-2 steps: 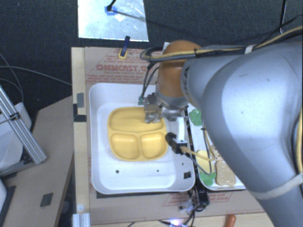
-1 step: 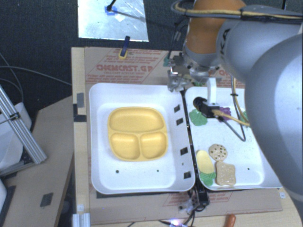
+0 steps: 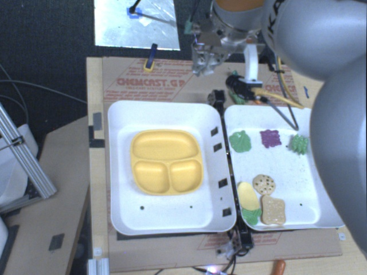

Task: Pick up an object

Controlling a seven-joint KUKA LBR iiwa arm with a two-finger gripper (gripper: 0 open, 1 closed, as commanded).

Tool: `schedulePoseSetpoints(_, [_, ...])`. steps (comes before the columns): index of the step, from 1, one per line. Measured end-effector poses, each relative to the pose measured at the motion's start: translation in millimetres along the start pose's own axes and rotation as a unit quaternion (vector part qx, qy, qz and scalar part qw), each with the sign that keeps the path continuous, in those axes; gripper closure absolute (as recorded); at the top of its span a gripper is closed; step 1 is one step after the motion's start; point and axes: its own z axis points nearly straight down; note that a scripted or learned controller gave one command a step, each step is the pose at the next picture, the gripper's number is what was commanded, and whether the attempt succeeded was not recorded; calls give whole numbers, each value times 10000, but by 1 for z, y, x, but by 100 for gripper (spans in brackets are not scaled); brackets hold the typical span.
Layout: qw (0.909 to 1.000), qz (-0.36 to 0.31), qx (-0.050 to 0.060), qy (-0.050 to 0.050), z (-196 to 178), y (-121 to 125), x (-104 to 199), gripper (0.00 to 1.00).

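The objects for picking lay in the right bin (image 3: 312, 208). Along its far edge sat a green leafy piece (image 3: 240, 142), a purple piece (image 3: 270, 138) and a second, paler green piece (image 3: 299, 144), each apart from the others. Near the bin's near left corner lay a round speckled cookie (image 3: 264, 183), a square tan cracker (image 3: 273, 210) just below it, a yellow oval piece (image 3: 248, 196) beside them, and a green piece (image 3: 251, 215) partly under the yellow one. The left bin (image 3: 123, 153) held a yellow three-compartment tray (image 3: 167, 161) at its middle. My gripper (image 3: 205, 62) hung above the bench beyond the far edges of both bins, over neither of them. I could not tell how it stood. Nothing was seen in its grasp.
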Motion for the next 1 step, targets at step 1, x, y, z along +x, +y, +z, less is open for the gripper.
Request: schedulePoseSetpoints(1, [10000, 3, 96, -10, -4, -78, 38, 100])
